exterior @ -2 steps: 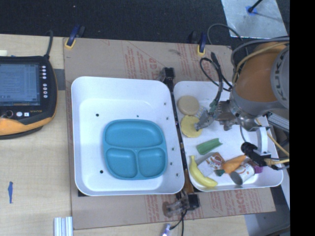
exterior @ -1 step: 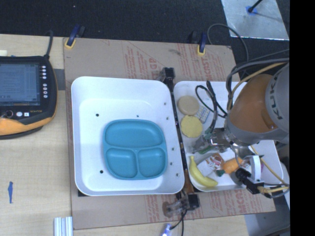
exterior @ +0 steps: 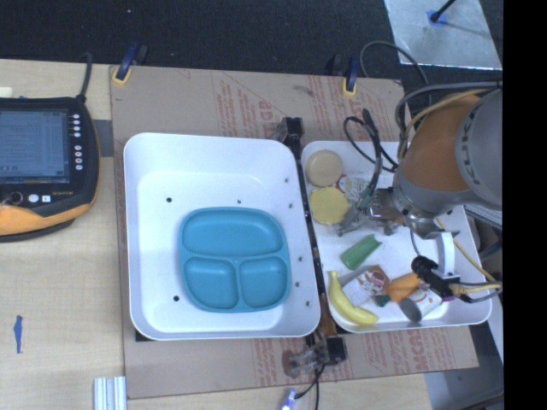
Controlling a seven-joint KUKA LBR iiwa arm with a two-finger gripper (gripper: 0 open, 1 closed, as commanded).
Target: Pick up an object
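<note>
The right bin (exterior: 468, 314) holds several small objects. A tan round lid (exterior: 324, 168) lies at its far left, with a yellow round piece (exterior: 327, 205) just below it. A green block (exterior: 360, 251) lies in the middle. A yellow banana (exterior: 345, 301) curves along the near left corner, beside a red and white packet (exterior: 370, 282) and an orange piece (exterior: 400, 287). My gripper (exterior: 361, 215) is low in the right bin, just right of the yellow piece and above the green block. Nothing shows in its grasp.
The left bin (exterior: 154, 195) holds a blue divided plate (exterior: 233, 258). A tablet-like pendant (exterior: 43, 161) rests on the bench at the far left. Black cables (exterior: 367, 139) loop over the right bin's back edge. The grey and orange arm (exterior: 444, 148) covers the right bin's far right part.
</note>
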